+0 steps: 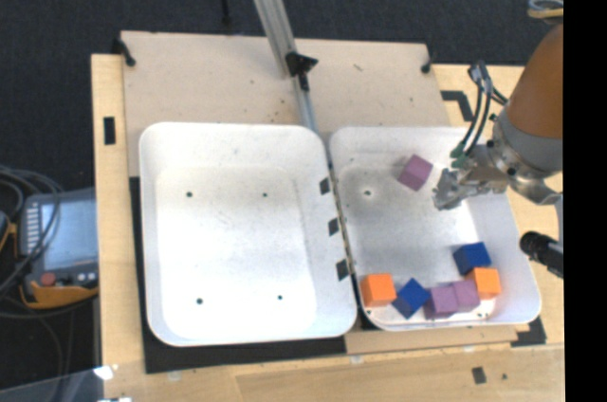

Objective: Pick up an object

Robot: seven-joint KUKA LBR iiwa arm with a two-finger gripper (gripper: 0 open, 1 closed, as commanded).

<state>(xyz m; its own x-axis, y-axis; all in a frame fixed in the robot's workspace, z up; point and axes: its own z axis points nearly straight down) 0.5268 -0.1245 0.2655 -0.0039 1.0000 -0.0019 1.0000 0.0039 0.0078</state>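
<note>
Hovering over the right bin [353, 165] near its far edge, the gripper [450, 194], whose finger state I cannot tell, should centre over the lone purple cube [414, 173] just beside it before descending.

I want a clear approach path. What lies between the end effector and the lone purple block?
Nothing: the camera view shows bare white bin floor between the end effector and the purple block.

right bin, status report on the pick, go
Gripper low over right bin, nothing seen held. Nearest target: purple cube, loose, just left of it. Other blocks clustered along near wall, orange cube at left end. Nothing between gripper and purple cube.
</note>
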